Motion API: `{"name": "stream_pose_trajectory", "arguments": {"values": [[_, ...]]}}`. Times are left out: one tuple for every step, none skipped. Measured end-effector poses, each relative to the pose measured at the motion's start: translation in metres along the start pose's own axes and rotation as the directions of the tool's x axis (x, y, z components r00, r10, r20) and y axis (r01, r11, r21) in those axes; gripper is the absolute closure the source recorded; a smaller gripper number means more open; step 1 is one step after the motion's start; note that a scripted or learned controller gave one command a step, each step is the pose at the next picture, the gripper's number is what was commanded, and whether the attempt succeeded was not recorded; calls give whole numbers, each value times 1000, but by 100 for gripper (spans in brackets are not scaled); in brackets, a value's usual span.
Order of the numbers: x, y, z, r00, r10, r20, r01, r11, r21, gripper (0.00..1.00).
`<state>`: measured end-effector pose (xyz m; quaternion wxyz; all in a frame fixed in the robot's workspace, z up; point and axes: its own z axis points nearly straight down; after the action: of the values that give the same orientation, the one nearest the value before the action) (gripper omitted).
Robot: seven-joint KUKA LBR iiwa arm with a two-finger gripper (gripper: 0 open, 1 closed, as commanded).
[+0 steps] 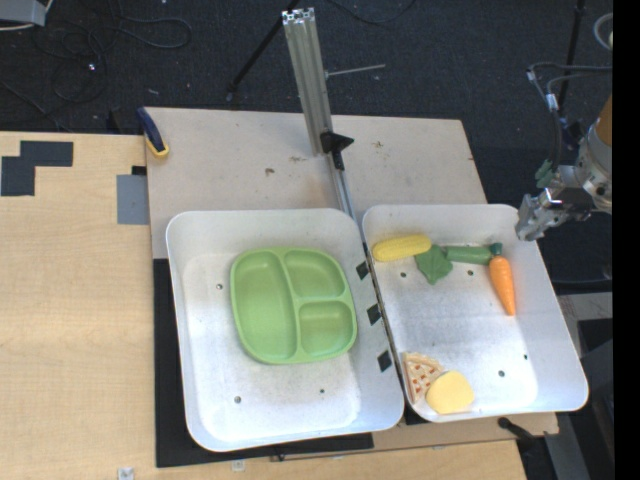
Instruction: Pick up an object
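Tool (532, 218) at about 3 o'clock in the view, hanging over the far right corner of the right bin (560, 368). Too small and blurred to tell whether released or clenched; nothing seen in its grasp. Arm (600, 158) entering from the right edge, cables looped above it.

Nearest to tool: carrot (502, 283), orange, lying lengthwise near the bin's right wall, at roughly 7 o'clock from the tool and apart from it. Just beside the carrot's top end, at its 10 o'clock, a green piece (455, 260) stretched along the far wall of the bin, broad leafy end toward 9 o'clock. Touching or nearly touching that leafy end, a yellow corn cob (401, 248) in the far left corner.

Down at 6 o'clock of the same bin, near left corner: waffle piece (421, 373) with a yellow round piece (450, 393) overlapping its lower edge. Middle of bin floor bare, grey-scuffed.

Left bin (200, 408) side by side with the right one, black clips at the shared wall. Inside, a green divided plate (294, 304), three compartments, flat on the floor, slightly right of centre.

Beyond, at 12 o'clock, an aluminium post (310, 78) rising from the pale worktop (420, 158). Blue-and-yellow handle (153, 133) at the worktop's far left corner.
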<state>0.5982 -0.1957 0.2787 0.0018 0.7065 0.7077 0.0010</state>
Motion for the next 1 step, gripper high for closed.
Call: {"name": "stream_pose_trajectory", "arguments": {"values": [[53,0,17,1000,-3,-4,3,1000,8,100]]}}
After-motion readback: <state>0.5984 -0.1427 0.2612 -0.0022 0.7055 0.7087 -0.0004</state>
